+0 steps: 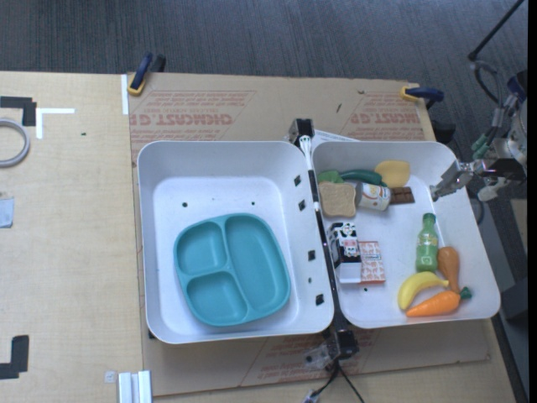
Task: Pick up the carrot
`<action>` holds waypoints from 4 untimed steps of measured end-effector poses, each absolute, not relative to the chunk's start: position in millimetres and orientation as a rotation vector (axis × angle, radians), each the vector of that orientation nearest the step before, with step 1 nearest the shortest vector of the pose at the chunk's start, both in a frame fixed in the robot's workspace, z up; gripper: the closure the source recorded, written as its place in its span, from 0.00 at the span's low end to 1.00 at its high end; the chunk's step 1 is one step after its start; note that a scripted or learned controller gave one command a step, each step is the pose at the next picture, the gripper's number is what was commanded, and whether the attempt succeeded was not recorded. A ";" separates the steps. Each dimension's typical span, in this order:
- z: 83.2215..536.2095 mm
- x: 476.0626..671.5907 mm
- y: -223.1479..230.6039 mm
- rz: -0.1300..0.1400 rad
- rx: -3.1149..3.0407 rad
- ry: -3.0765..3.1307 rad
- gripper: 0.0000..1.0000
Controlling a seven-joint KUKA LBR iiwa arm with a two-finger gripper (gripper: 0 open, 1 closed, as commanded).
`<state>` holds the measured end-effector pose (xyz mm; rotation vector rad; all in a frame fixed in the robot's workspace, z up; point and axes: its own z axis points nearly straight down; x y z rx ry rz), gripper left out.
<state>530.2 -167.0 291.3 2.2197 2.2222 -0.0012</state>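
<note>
**Ana:** There's the carrot (435, 303), lying flat in the near right corner of the right bin (482, 242), green top pointing right, tip pointing left, almost against the near wall.

**Ben:** Crowded spot. A banana (419, 286) is touching it on the far side, and just beyond stand a green bottle (427, 242) and an orange-brown piece of food (449, 264).

**Ana:** And the gripper (445, 183)? I see it over the far right rim of that bin, well apart from the carrot.

**Ben:** Nothing between its fingers as far as I can see, but whether they're spread or pressed together I can't tell; it's too small and dark from here.

**Ana:** How will that carrot handle, you reckon?

**Ben:** Looks like a toy, so I'd guess light, stiff and a bit slick. It tapers, so a pinch near the tip could squirt it out.

**Ana:** So take the thick middle?

**Ben:** Yes, across the body, one finger on the near side, one on the far. The banana and the near wall leave little room, that's my worry.

**Ana:** The left bin (159, 225) has a teal plate (231, 269), out of the way.
</note>
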 end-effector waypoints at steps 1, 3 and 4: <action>178.0 499.1 -207.1 -0.001 2.276 2.166 0.00; 112.7 484.6 -203.2 0.004 2.092 2.296 1.00; 162.5 491.2 -141.7 0.001 2.020 2.404 1.00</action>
